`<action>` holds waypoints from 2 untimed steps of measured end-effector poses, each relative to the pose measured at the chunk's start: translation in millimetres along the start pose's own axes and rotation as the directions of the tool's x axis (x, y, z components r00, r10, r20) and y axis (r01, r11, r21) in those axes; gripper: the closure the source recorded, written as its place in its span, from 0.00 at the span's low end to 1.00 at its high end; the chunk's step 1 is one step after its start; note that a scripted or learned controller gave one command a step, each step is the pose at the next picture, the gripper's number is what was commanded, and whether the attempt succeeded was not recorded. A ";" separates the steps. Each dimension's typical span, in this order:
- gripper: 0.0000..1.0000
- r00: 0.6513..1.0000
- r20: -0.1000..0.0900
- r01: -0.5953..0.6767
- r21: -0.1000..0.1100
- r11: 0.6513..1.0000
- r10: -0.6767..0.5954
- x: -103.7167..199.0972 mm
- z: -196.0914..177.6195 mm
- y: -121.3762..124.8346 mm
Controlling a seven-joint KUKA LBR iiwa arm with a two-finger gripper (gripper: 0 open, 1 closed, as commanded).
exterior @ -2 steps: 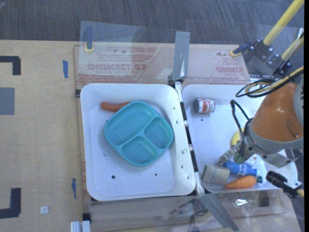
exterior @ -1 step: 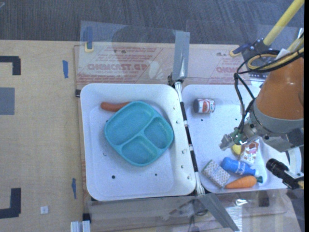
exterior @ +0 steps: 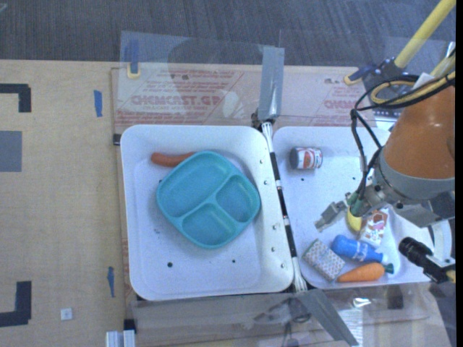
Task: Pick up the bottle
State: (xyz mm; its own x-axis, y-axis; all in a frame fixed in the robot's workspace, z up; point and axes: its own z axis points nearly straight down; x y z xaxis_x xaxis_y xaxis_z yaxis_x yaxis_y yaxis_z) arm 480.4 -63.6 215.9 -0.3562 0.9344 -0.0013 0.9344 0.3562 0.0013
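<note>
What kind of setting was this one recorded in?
Most likely a robotics lab test bench: two white bins side by side, taped markers on the board, toy-like items such as a blue bottle and carrot, and a robot arm reaching in.

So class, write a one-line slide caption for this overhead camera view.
End effector hovers over the right bin near the blue bottle, carrot and can; a teal divided plate sits in the left bin.

A blue bottle (exterior: 358, 249) is seen lying in the right bin (exterior: 318, 183), between a carrot (exterior: 362, 272) and a yellow object (exterior: 354, 219). The gripper (exterior: 346, 210) is positioned just beyond it. A teal plate (exterior: 207, 199) is held in the left bin (exterior: 145, 251).
</note>
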 end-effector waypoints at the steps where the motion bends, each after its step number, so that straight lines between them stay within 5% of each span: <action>1: 0.00 0.993 -0.001 -0.119 0.002 0.993 0.119 -37.2 95.1 -16.0; 2: 0.00 0.999 -0.006 -0.051 -0.010 0.999 0.051 -42.6 123.3 -12.3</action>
State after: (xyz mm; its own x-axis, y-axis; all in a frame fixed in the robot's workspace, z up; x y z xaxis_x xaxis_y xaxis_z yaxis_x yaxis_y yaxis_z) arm 484.3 -107.9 92.7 -0.3085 0.9512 0.0049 0.9512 0.3084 0.0118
